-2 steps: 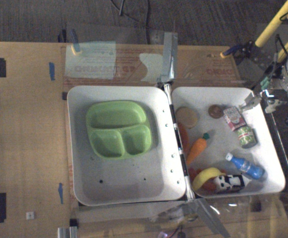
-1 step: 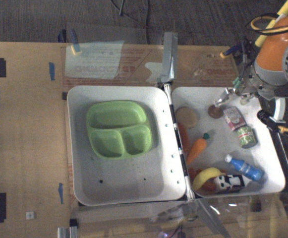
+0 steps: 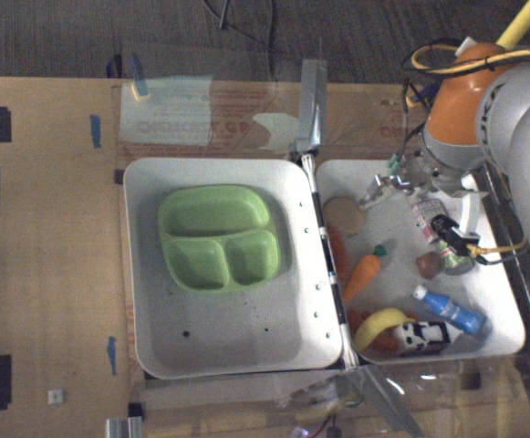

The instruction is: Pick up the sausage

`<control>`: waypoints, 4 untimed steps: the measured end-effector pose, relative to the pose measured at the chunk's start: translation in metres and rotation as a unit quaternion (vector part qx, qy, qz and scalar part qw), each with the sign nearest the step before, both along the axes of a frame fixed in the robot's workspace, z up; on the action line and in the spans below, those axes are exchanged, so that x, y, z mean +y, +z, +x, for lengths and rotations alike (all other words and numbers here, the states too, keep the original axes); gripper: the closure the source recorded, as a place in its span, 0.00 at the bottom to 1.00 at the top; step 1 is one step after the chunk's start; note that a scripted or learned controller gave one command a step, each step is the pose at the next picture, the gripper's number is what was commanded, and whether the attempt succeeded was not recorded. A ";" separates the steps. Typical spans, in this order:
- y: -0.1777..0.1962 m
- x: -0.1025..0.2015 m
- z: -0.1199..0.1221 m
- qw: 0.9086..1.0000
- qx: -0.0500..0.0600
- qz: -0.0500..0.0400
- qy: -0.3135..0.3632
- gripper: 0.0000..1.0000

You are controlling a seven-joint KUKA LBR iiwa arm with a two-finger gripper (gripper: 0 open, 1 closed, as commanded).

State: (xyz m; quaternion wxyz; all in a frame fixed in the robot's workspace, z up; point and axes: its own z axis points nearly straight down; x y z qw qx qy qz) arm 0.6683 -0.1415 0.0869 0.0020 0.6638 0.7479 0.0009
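Observation:
The sausage [image 3: 337,247], a slim reddish-brown piece, lies along the left wall of the right bin [image 3: 511,331], just below a round tan disc [image 3: 343,214]. My gripper [image 3: 385,188] hangs over the top of the right bin, up and to the right of the sausage and apart from it. The grey arm with its orange band [image 3: 458,109] comes in from the upper right. Nothing can be seen held in the gripper.
In the right bin lie a carrot [image 3: 362,276], a banana [image 3: 379,325], a blue bottle [image 3: 451,310], a black-and-white item [image 3: 424,335] and a small brown piece [image 3: 429,264]. A green divided plate [image 3: 219,245] sits in the left bin [image 3: 146,272].

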 end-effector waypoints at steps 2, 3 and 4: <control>0.000 0.004 -0.065 0.986 0.000 0.000 0.169 0.00; -0.001 -0.024 -0.100 0.998 0.001 0.004 0.063 0.00; 0.011 -0.028 -0.099 0.998 -0.002 0.001 0.061 1.00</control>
